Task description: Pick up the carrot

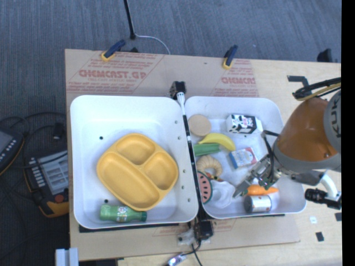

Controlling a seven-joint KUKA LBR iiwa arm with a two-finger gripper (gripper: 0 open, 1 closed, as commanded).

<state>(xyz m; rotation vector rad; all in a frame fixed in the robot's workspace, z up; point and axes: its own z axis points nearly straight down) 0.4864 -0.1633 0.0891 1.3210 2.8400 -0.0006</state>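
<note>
arm: grey with orange band point(306, 131), reaching in from the right, wrist over the right bin's near-right part
hand point(256, 180): low in the right bin, just above the carrot; can't tell its state, too blurred and small to read
carrot point(262, 190): orange, lying roughly flat in the right bin's near-right corner, just beside the hand on its near side; contact can't be judged
can point(258, 204): silvery, on its side, right below the carrot, touching or nearly so, against the bin's front wall
right bin point(272, 105): also holds banana point(217, 142), round tan disc point(199, 125), black-and-white carton point(242, 123), small blue-and-white packet point(243, 157), croissant-like pastry point(208, 165), watermelon slice point(204, 186) at the left wall
left bin point(89, 115): yellow divided plate point(137, 170) in the middle, green bottle point(122, 213) lying along the front wall
worktop point(111, 73): brown board, two clamps at the far edge
</note>
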